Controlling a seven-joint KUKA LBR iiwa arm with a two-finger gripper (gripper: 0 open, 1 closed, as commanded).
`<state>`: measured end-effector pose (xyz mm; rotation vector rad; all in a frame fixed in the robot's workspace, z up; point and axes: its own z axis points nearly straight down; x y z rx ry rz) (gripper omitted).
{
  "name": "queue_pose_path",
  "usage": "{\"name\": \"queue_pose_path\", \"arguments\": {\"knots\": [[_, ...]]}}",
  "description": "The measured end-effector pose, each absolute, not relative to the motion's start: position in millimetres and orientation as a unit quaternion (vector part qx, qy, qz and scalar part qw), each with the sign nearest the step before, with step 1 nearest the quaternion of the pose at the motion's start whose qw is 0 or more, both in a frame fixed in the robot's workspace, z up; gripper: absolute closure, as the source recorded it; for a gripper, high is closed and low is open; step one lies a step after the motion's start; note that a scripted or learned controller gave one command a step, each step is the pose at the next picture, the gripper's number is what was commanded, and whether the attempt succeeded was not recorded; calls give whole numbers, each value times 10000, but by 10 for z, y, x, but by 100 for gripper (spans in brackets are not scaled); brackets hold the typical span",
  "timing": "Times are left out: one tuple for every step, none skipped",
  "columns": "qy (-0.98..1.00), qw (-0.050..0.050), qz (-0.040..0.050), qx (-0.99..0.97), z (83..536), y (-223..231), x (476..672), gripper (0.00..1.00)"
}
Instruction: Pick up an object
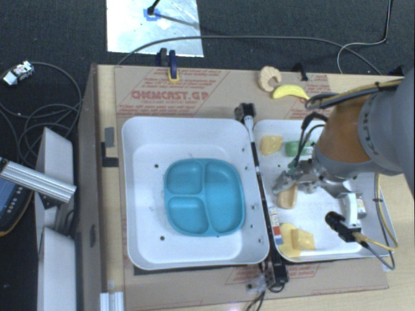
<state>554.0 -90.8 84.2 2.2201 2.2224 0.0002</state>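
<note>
In the right bin (337, 248), a tan food piece (288, 196) lies near-upright lengthwise; the hand (286, 182) touches it, grip state indiscernible.

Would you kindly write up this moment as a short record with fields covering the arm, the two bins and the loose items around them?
arm: grey with orange band, reaching from the right over the right bin
pincer: low in the right bin, beside a tan piece
right bin contents: pale yellow piece, green piece, yellow piece
left bin: holds a blue divided plate
outside bins: banana on the board behind the right bin
</note>
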Motion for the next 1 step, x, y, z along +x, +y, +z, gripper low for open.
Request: {"name": "queue_pose_path", "arguments": {"knots": [[7076, 7, 8, 7066, 946, -909, 5547, 100]]}}
